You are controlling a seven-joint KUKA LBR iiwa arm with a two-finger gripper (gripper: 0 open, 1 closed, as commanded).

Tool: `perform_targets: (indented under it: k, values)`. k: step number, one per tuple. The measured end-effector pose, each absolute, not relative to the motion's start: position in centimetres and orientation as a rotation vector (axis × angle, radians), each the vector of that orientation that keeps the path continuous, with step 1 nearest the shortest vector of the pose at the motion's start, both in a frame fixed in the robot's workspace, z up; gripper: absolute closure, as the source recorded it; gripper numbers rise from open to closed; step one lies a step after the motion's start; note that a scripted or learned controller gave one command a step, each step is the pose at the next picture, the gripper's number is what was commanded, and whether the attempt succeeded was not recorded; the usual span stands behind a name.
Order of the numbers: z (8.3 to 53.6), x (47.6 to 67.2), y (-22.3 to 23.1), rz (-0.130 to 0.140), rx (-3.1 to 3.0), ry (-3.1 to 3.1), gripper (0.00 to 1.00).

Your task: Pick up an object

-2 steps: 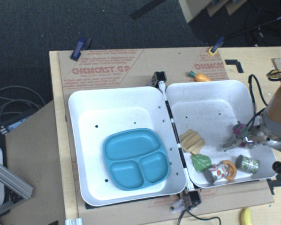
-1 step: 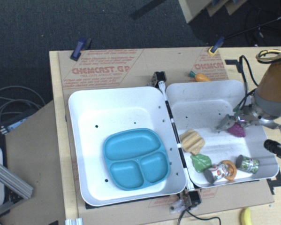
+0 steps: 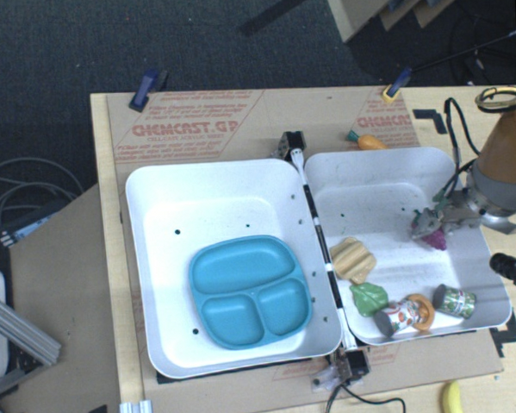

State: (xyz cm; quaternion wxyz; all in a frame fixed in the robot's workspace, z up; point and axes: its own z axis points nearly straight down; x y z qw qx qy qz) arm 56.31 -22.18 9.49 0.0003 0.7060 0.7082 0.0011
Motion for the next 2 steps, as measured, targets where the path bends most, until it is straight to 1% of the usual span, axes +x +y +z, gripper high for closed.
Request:
perform_targets:
  k: [1, 2]
  values:
    - [8.5, 61.7, -13.6, 0.004, 2.218, 2.222, 1.0]
    - [18.7, 59.8, -8.1, 0.007, 2.216, 2.222, 1.0]
